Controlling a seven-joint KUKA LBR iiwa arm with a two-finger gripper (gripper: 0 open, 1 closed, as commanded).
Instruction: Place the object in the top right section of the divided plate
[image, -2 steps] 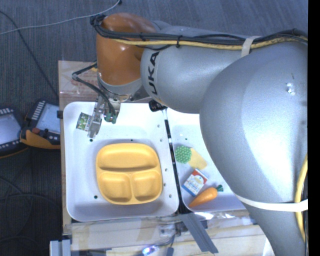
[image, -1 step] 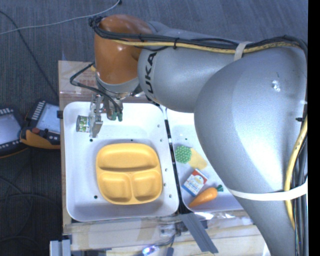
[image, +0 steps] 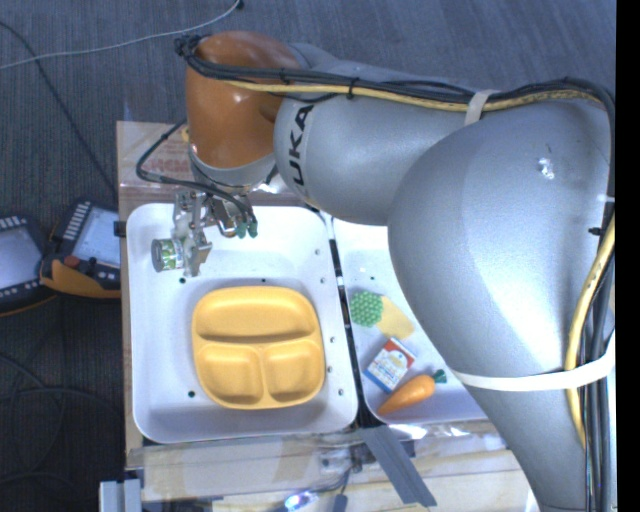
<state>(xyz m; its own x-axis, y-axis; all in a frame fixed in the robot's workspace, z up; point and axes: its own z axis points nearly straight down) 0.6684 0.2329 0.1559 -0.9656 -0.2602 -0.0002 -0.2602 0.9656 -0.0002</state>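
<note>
hand and small can sit beyond the plate's upper left corner

from my remote seat i see the grey arm with its orange band reaching in across both shallow white bins, its metal two-finger hand (image: 190, 245) hanging over the upper left part of the left white bin (image: 150, 400). a small green-and-silver can-like object (image: 167, 254) lies on its side right at the fingertips, its long axis running roughly left to right. it touches or nearly touches the fingers, but i cannot tell whether it is truly pinched between them or just lying beside them, and i cannot tell how wide the hand stands; the metalwork is too cluttered there.

the yellow divided plastic plate (image: 259, 345) sits in the middle of the same bin, with one wide section along its upper side and two smaller ones below. the can lies just off the plate's upper left corner, apart from the rim. so the target, the top right section, is down and to the right of the hand as the camera sees it, across the wide upper compartment.

my judgement: if the can is held, the coming move is a short carry rightward and slightly down; if not, a grasp across its short axis comes first.

in the right bin (image: 352, 250) lie a green bumpy ball (image: 366, 307), a pale yellow block (image: 397, 321), a small printed box (image: 389, 364) and an orange carrot toy (image: 408, 392), all well apart from the hand.
</note>
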